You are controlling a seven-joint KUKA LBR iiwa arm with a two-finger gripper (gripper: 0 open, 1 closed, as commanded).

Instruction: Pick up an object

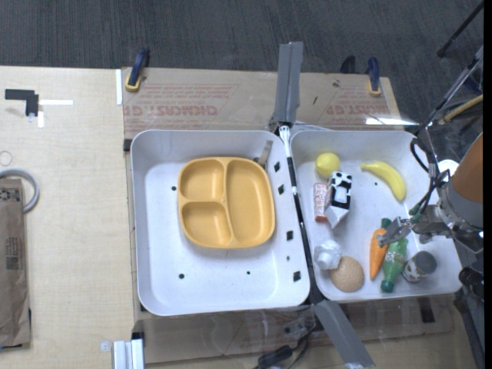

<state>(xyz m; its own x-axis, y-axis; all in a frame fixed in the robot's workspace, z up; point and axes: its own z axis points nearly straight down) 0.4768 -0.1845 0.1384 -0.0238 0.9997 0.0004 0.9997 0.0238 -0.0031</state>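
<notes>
— 2 white bins sit side by side on the desk [61, 129]. What's in the left bin [154, 283]?

— 1 yellow divided plate [227, 203] with 3 compartments, lying flat near the middle.

— And the right bin [361, 141]?

— 1 lemon [327, 162] and 1 banana [386, 179] toward the far side, a black-and-white milk carton [337, 199] beside a small red-and-white packet [320, 201], then a carrot [377, 254], a green bottle [392, 264], a tin can [420, 267], a brown round object [347, 273] and a crumpled white object [327, 254] along the near side.

— Where's the gripper [400, 231]?

— Low over the right bin, just above the carrot and the bottle's top. Its fingers look narrow, with nothing visibly between them.
</notes>
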